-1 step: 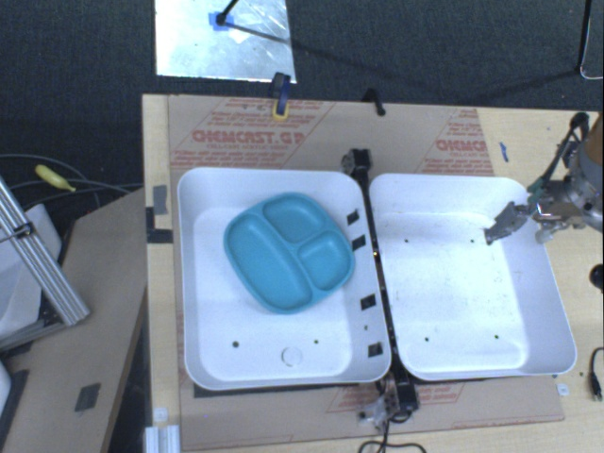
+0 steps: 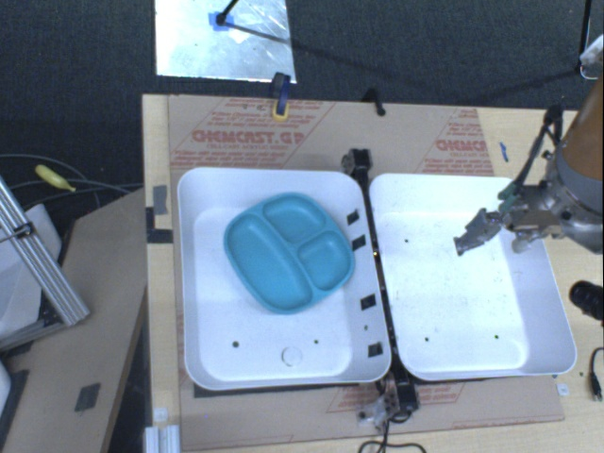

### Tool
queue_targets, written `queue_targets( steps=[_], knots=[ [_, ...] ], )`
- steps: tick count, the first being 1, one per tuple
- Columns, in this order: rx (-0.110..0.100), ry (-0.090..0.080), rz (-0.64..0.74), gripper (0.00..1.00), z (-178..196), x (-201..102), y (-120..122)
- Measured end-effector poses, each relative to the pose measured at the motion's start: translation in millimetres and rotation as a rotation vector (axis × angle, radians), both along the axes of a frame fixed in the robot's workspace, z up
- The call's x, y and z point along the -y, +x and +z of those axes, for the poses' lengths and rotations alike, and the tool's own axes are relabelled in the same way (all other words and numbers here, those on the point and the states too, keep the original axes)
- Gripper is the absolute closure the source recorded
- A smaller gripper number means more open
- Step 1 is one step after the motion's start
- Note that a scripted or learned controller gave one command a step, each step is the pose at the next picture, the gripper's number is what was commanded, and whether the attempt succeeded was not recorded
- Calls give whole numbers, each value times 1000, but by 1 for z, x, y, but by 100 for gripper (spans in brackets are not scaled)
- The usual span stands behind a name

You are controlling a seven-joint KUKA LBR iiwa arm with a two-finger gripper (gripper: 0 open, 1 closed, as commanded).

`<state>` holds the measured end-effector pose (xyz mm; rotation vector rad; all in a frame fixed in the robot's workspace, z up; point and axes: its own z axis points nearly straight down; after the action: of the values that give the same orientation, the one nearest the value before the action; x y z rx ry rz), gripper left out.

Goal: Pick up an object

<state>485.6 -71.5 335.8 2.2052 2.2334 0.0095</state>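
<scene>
A blue divided plate (image 2: 286,250) lies flat in the left white bin (image 2: 203,347), slightly toward its back. My gripper (image 2: 495,242) hangs over the right white bin (image 2: 472,347), near its right side and well apart from the plate. Its two dark fingers (image 2: 469,242) are spread open, and nothing is between them. The arm enters from the right edge of the view.
A black divider with clips (image 2: 370,281) runs between the two bins. A faint round mark (image 2: 291,355) shows on the left bin's floor near its front. Cardboard (image 2: 245,135) lies under the bins, and cables and a metal sheet (image 2: 224,26) sit behind.
</scene>
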Motion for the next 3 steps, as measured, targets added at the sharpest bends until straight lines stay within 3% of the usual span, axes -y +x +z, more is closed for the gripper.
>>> queue_targets(
  steps=[1,2,3],
  knots=[
    [3,1,2,0,59,-97,2],
    [-4,2,3,0,54,-216,3],
    [-1,1,-7,100,65,-208,4]
  ],
)
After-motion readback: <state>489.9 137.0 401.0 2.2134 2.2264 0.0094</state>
